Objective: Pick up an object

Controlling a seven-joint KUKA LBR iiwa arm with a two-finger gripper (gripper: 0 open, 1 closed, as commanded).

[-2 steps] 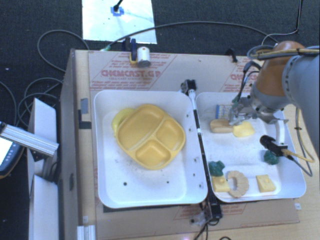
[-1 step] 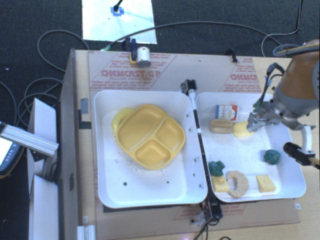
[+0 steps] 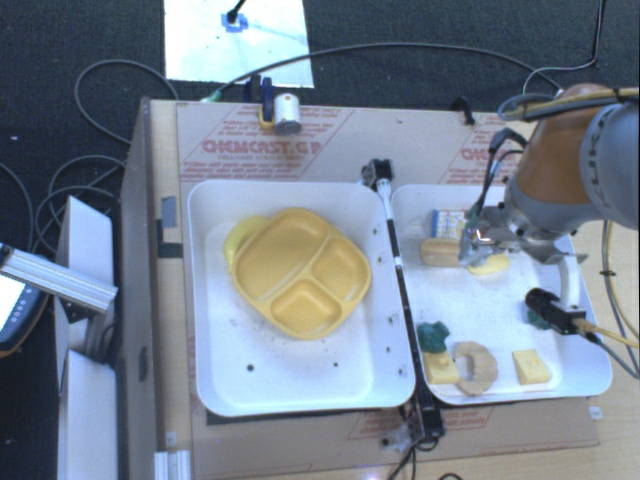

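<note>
Two white bins, divider rail (image 3: 395, 258) between.
Open floor is seen mid right bin (image 3: 590, 368); gripper (image 3: 478, 240) grip cannot be told; board (image 3: 330, 138) reads "CHEMCAST GP".

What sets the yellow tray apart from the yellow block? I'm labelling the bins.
The tray is large, covering much of the left bin; the block is small, near the right bin's front corner. The tray has divided compartments and rounded edges; the block is a plain squarish chunk. Both are yellow and lie untouched, away from the end effector.
</note>
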